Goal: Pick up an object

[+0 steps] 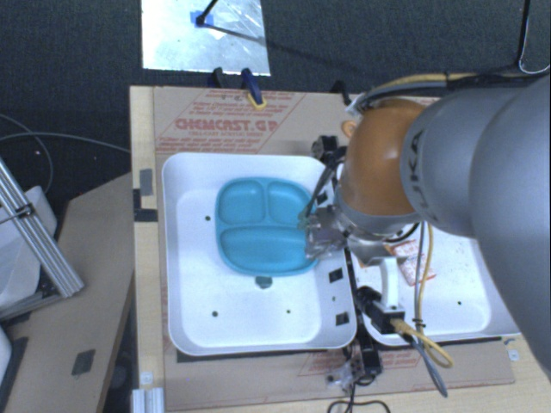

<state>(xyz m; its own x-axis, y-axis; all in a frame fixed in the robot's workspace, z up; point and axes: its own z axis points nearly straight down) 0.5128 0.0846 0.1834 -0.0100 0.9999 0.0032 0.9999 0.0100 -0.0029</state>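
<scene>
I see the blue divided plate (258, 228) lying flat in the left bin (194, 317), and my claw (317, 231) sits at its right rim, though I cannot tell how it is set. The plate looks light, stiff and slick, so I judge the raised rim the only place to pinch.

Your gripper (315, 231) sits against the blue divided plate (258, 226); bare bin floor (250, 312) lies open below and left of it.
</scene>
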